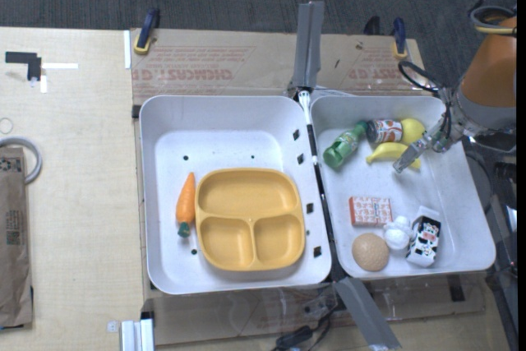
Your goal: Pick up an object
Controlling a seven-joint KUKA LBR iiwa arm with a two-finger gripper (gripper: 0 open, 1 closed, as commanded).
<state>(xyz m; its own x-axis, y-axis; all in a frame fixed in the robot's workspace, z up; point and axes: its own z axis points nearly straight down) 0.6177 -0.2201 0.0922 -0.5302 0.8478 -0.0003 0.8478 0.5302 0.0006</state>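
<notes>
Single fixed camera mounted above the surface [66,177], angled downward, moderately distant; both white bins [156,201] fall within frame, the arm [493,78] apparently entering from right.

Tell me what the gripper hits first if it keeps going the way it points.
Most likely the banana: the gripper points down-left right over it. Depth is unclear from this slanted view, so contact can't be confirmed.

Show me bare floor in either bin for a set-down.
Left bin: bare strip behind the yellow tray and carrot. Right bin: small patch between banana and cracker box. Its front and back are crowded.
</notes>
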